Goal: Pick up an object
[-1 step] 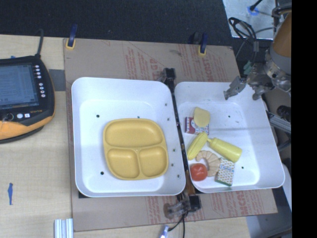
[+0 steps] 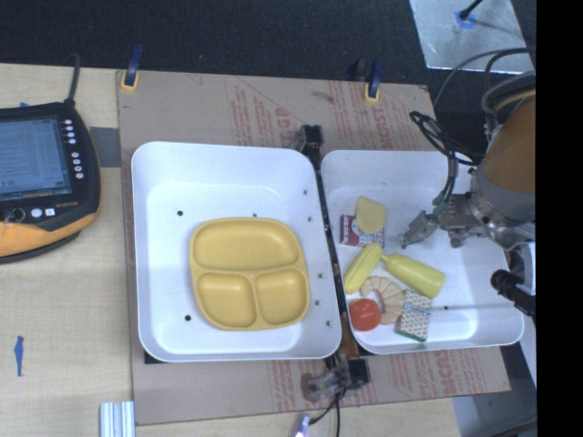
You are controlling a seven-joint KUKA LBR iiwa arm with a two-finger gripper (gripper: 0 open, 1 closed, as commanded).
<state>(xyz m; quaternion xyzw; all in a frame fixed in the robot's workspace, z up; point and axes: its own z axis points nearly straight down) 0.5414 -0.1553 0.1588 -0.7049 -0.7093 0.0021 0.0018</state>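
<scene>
Landmark: the yellow tray (image 2: 248,272), three compartments, lying in the left bin (image 2: 155,244).
Bins: two white ones side by side on the desk (image 2: 55,335); the right bin (image 2: 474,330) sits just right of the tray's bin.
Things to pick, all in the right bin, right of the tray: one corn cob (image 2: 363,265), one yellow bottle (image 2: 414,274), one yellow block (image 2: 370,214), one red and white packet (image 2: 350,230), one tomato (image 2: 365,313), one cookie (image 2: 383,290), one small patterned box (image 2: 414,320).
Writing: faint red print on the cardboard sheet (image 2: 273,107) under the bins, too small to read.
Tool (image 2: 421,229): over the right bin, well right of the tray, fingers spread apart, nothing between them.
Tablet (image 2: 41,176): one, far left of the tray.
Clamps: two blue ones (image 2: 132,66) at the sheet's far edge.
</scene>
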